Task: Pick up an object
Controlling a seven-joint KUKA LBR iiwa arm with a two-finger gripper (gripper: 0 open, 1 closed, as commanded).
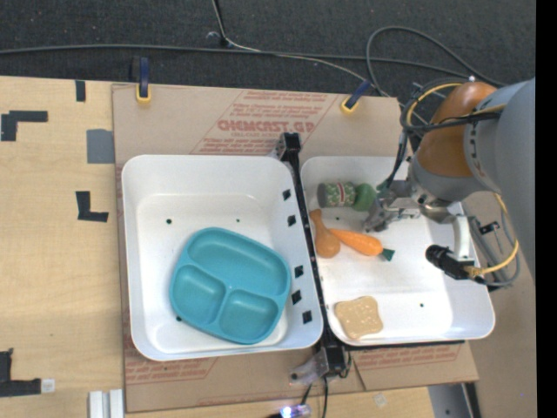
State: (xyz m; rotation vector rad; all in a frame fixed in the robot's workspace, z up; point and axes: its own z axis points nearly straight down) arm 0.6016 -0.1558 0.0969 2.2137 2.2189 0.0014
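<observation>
We are looking down on a tabletop (52, 233) carrying two shallow white bins side by side. The left bin (148, 177) is holding a teal divided plate (230, 285), lying flat toward its lower middle. The right bin (461, 307) is holding four small things: a green can-shaped item (345, 194) lying on its side near the upper left, an orange carrot (359, 242) lying at a slant below it, a tan pear-shaped piece (325, 236) resting against the left wall beside the carrot's blunt end, and a slice of toast (359, 317) lying flat near the bottom edge, well apart from the rest.

The grey arm (513, 138) with its orange band (448, 138) is reaching in from the right, and its tool (380, 213) is hanging over the upper middle of the right bin, just beside the green item and just above the carrot. We cannot tell from here how the tool is set, and we are seeing nothing clearly gripped in it; every item is lying on the bin floor.
</observation>
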